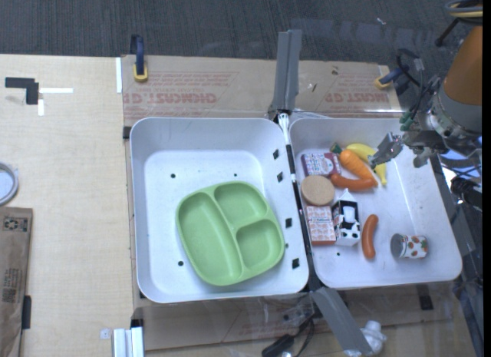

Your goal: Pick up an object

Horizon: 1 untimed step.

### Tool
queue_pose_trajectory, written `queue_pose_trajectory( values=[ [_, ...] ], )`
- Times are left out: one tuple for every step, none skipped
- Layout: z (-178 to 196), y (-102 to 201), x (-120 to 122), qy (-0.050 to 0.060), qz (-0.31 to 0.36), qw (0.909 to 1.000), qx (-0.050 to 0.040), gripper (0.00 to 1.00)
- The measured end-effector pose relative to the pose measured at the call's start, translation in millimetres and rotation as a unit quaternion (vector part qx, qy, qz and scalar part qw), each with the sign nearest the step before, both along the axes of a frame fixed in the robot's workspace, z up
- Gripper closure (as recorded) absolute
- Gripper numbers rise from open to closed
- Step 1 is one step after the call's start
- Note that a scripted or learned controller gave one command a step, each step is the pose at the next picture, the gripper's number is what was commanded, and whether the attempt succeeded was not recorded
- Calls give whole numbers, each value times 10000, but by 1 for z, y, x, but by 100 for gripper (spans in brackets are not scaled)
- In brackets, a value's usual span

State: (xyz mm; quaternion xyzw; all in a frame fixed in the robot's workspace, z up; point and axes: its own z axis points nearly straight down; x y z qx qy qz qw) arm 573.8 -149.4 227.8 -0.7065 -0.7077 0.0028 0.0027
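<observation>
The end effector (386, 150) hangs at the right of the frame, over the top part of the right bin (430, 271). Its fingers look a little apart, and nothing sits between them. Just to its left lie a carrot (354, 165) and a banana (360, 150), almost touching the tips. The carrot's long side runs from upper left to lower right. So the closest toy is a tiny step to the left and down. The green plate (230, 233) rests in the left bin (153, 194), well apart.

The arm (468, 79) is cut off by the right edge, and the banana (362, 150) lies partly hidden behind the carrot (354, 165).
</observation>
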Motion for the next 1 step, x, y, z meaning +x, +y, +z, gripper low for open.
queue_pose_trajectory(
  values=[
    [-123, -13, 36, -8, -445, 9990, -5, 0]
  ],
)
